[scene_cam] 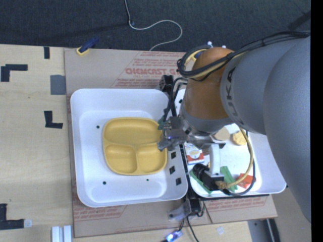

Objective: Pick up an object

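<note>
Overhead, pincer (pixel 169 135) of unclear spread at yellow tray (pixel 132 146); "CHEMCAST" on cardboard (pixel 146 70).

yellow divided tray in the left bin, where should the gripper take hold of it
Probably the raised rim on the right edge of the yellow tray, nearest the gripper. It lies flat in the left bin, so only the thin rim offers a pinch; come from above.

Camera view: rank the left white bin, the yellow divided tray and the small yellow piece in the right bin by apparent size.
1. left white bin
2. yellow divided tray, lying inside that bin
3. small yellow piece, by far the smallest, partly hidden by the arm
</note>
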Tool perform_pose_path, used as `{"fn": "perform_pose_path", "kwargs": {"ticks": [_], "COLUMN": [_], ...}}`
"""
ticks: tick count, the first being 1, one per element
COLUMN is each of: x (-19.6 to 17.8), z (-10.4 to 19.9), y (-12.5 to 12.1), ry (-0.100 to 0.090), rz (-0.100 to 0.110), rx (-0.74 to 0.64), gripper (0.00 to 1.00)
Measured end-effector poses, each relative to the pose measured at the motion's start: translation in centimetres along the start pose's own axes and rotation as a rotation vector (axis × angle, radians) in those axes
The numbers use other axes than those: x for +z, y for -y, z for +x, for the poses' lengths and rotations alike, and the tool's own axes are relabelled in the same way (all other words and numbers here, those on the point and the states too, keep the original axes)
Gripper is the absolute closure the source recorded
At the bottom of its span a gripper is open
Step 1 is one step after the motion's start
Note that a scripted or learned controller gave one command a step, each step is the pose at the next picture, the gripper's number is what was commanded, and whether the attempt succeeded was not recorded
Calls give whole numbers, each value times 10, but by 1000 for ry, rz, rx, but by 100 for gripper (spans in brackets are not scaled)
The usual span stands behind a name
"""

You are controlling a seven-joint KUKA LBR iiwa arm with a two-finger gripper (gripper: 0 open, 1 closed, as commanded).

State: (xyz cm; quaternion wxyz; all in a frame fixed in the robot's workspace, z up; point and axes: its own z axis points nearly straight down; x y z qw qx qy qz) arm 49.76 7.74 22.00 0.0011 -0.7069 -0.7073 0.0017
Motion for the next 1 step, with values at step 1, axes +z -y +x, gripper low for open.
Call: {"fn": "perform_pose_path", "kwargs": {"ticks": [1], "x": [6], "z": [9], "y": [9], "ry": [1], "rz": [2], "rx": [-1], "gripper": [100]}}
